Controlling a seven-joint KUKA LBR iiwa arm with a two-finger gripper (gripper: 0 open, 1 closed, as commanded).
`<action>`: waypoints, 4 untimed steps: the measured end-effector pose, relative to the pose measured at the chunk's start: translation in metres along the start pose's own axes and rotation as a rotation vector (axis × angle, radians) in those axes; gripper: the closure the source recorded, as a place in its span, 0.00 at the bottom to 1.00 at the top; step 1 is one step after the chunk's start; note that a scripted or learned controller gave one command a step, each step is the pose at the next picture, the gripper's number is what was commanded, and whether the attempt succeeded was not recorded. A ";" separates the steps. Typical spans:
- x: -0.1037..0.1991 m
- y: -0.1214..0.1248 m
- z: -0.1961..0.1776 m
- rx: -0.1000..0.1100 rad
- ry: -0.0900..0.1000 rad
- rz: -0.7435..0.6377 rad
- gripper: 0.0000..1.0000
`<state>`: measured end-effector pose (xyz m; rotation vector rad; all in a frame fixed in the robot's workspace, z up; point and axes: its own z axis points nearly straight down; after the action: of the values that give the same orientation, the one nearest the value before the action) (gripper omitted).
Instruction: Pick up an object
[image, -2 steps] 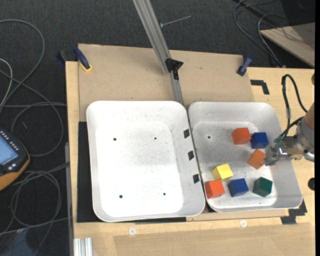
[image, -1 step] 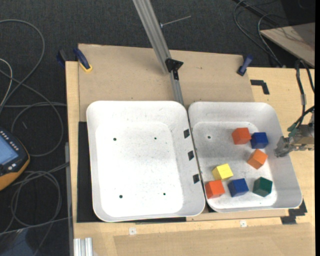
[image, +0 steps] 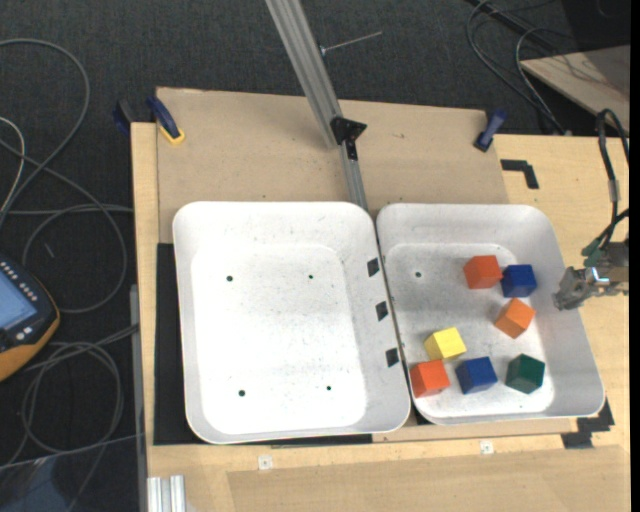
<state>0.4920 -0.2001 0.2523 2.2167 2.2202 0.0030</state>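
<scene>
Where the frame ends, pincer (image: 578, 287) half cut off, indistinct.

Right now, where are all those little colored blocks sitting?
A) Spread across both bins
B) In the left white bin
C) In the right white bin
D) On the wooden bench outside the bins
C: the blocks, such as the yellow block and the green block, all lie inside the right bin, not in the left bin.

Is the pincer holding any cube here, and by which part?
Nothing is held. The pincer sits at the right bin's right rim, apart from the cubes; nearest is the blue cube.
</scene>
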 end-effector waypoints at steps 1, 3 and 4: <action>0.049 0.006 0.010 0.005 0.005 -0.004 1.00; 0.152 0.027 0.021 0.003 0.004 -0.005 1.00; 0.203 0.027 0.016 0.002 0.004 -0.005 1.00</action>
<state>0.5191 0.0028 0.2357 2.2145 2.2292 0.0051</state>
